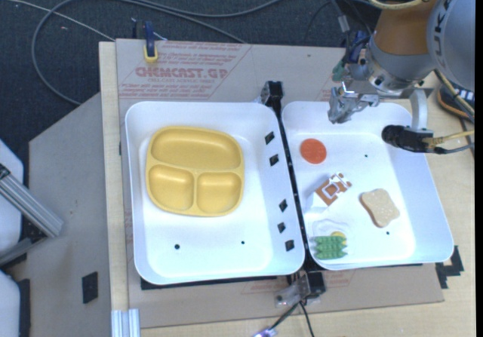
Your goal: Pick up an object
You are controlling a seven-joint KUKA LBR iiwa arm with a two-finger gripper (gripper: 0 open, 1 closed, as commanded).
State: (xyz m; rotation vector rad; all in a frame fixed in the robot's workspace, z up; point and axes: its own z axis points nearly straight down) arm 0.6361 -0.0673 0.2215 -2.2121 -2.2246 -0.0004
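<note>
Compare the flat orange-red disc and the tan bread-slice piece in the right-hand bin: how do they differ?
The flat orange-red disc is round and vivid; the tan bread-slice piece is pale with a lobed, irregular outline. The disc lies toward the right white bin's far side, closer to the pincer; the bread piece lies nearer the camera and further right. The bread piece looks larger. Both lie flat on the bin floor, touching nothing else.

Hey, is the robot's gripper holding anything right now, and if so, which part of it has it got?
Nothing is held. The gripper hangs over the far edge of the right bin, with nothing between its jaws; the orange disc lies apart below it.
</note>
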